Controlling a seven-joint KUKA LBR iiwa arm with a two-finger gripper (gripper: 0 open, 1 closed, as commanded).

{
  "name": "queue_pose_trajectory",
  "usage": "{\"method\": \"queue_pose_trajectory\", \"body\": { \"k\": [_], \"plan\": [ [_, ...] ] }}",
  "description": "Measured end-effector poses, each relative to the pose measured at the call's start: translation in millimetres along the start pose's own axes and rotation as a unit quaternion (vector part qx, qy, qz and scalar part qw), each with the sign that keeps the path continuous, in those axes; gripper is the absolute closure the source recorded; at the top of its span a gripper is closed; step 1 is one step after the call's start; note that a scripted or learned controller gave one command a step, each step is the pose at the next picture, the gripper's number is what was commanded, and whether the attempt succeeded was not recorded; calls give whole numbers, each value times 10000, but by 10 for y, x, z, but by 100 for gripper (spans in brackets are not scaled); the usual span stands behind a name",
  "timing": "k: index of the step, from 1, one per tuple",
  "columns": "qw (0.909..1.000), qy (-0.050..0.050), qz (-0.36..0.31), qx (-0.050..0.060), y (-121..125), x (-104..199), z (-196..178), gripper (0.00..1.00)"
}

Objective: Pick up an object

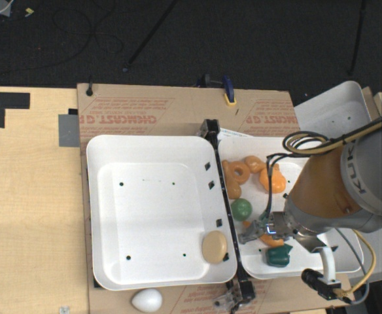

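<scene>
Arm reaches low into the right bin [256, 275]; hand [264, 231] among toys, grip state impossible to tell

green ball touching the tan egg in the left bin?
Apart. The camera view shows the green ball in the right bin, the tan egg in the left, with the divider between.

arm [348, 175]: grey casing, dark KUKA lettering on the side, wide orange band [318, 191] above the wrist. black cable [300, 142] loops over the band. gripper [260, 231] is grey metal, small blue-lit spot.
</scene>
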State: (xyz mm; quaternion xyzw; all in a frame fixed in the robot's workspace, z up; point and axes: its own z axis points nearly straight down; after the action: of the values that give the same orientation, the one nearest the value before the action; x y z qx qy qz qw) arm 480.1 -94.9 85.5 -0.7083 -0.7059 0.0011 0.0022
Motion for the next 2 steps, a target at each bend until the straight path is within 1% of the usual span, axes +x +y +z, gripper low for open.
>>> {"method": "queue_pose_trajectory", "body": {
  "k": [1,2],
  "plan": [
    [10000,-2,29,-2,15,-23,-122,100],
    [10000,8,-61,-58,222,674,-1070,100]
  ]
}}
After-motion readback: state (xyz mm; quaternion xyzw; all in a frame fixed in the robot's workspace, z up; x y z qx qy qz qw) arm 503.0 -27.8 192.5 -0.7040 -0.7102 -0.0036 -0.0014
